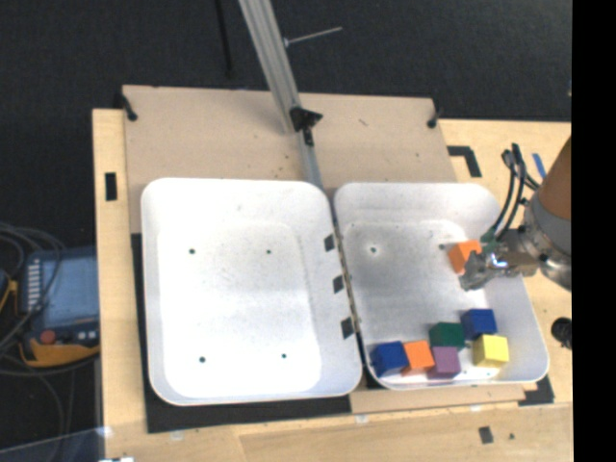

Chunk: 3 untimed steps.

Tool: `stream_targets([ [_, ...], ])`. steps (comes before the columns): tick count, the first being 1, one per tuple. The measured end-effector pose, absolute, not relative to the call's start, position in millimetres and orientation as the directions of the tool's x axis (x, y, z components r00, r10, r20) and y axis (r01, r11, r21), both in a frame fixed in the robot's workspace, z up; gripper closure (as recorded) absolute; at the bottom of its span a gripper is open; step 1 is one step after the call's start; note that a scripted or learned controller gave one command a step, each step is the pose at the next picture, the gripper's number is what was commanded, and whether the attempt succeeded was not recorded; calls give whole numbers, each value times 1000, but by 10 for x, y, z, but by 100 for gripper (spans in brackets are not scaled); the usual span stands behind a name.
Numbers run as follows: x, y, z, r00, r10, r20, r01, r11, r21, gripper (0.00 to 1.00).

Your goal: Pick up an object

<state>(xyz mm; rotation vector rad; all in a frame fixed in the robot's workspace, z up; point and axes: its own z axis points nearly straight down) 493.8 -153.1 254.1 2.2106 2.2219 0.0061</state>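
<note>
My gripper [474, 269] hangs over the right side of the right bin [404, 210], reaching in from the right edge of the camera view. A small orange block [466, 253] sits right against its tip, on the upper left side; whether it is gripped or merely touching is unclear. Along the bin's front edge lies a cluster of blocks: a blue one [389, 356], an orange one [419, 354], a purple one [446, 361], a green one [446, 335], a second blue one [478, 321] and a yellow one [492, 350].
The left bin [231, 287] adjoins the right bin, joined along the middle by dark clips [339, 282]. A slanted metal pole [274, 56] rises from behind the bins. Cables and a small device [58, 301] sit off the bench to the left.
</note>
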Motion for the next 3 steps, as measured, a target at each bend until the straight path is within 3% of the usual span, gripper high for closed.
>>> stream_targets([
  [3, 5090, 57, 2374, -6, 1000, 1, 1000, 6, -2, 100],
])
